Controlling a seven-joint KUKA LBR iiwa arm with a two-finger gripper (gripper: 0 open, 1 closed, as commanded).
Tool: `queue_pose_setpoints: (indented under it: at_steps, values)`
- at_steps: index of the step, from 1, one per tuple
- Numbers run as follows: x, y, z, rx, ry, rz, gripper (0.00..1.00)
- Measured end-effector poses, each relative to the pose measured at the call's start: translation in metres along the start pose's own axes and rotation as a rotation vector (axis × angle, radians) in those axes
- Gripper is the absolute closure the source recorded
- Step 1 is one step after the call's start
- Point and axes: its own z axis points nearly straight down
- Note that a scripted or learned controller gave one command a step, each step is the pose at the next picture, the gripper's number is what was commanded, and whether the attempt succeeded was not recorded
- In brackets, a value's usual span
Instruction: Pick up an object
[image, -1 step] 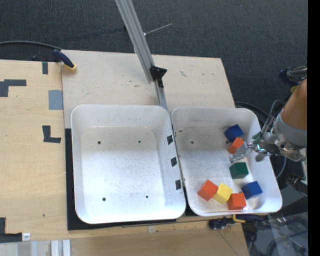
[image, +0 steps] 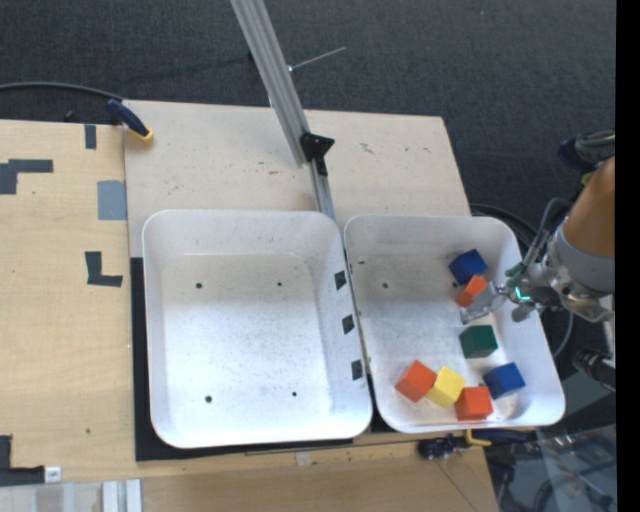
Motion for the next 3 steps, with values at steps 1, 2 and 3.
queue_pose_setpoints:
  at_steps: [1, 2, 3]
  values:
    - [-0.001, -0.005, 0.064, 0.006, 0.001, 0.001, 0.00]
    - [-0.005, 0.001, 0.082, -0.023, -0.013, 0.001, 0.00]
    - [-0.005, 0.002, 0.074, -0.024, -0.013, 0.001, 1.00]
